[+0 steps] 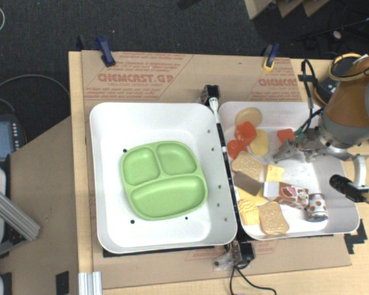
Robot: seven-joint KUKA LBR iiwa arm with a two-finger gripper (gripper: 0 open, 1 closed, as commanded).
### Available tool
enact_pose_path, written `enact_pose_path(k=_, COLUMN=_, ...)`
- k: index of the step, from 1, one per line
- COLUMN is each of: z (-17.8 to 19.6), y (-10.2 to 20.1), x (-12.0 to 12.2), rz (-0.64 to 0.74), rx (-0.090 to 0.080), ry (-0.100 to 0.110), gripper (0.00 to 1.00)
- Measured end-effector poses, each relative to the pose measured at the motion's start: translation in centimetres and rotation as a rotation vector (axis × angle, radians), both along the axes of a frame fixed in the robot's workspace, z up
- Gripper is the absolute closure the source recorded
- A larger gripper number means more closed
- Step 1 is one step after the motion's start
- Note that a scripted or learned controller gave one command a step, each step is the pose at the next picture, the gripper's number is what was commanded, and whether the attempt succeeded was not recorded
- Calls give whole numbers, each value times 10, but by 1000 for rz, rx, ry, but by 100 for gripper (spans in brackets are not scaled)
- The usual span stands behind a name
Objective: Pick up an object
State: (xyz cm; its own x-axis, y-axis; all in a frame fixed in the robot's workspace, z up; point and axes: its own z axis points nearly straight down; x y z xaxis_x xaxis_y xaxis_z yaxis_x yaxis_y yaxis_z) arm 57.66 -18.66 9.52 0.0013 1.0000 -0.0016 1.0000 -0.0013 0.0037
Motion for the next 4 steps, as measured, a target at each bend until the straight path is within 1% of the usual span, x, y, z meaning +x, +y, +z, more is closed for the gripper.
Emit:
enact_pose_path(k=1, z=-10, y=23, x=53, rz=5, rx=0, ry=-1, gripper=0)
enact_pose_path(k=2, z=-10, y=-11, x=83, rz=3, rx=-2, ry=-3, gripper=0)
enact_pose_path(k=3, z=1, y=-10, x=83, rz=4, rx=-2, ry=-3, gripper=100)
enact_pose_path(k=4, z=58, y=66, x=92, rz=8, rx=2, ry=-4, gripper=100)
